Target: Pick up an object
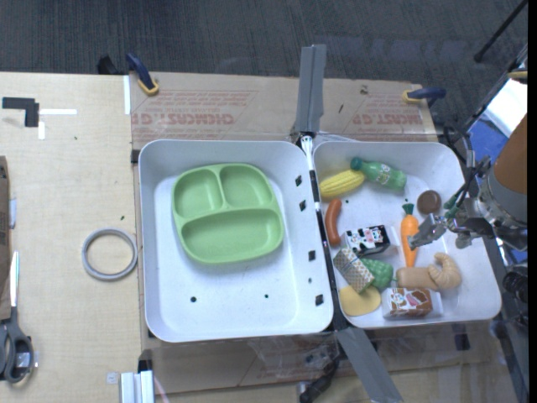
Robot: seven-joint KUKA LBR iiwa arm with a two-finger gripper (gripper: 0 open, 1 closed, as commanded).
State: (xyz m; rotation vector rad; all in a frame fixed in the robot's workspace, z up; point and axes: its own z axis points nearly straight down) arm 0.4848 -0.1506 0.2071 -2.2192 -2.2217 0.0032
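- Hanging over the right bin [470,313], the gripper [438,229] sits just above the carrot [408,235] and the croissant [432,273].
- Its fingers look a little open, with nothing between them — it holds no toy yet.
- The carrot lies upright in the picture, near the middle of the bin, touching no wall, so I think it is the easiest thing to grab.
- Close by are a brown ball [429,201], a small cow box [368,239] and a juice box [412,302].
- Farther off lie corn [342,183], a green bottle [379,173] and a hot dog [334,222].
- The left bin [159,309] holds a green plate [228,212] — likely a spot for dropping toys.
- A tape ring [110,253] rests on the bench [59,183].
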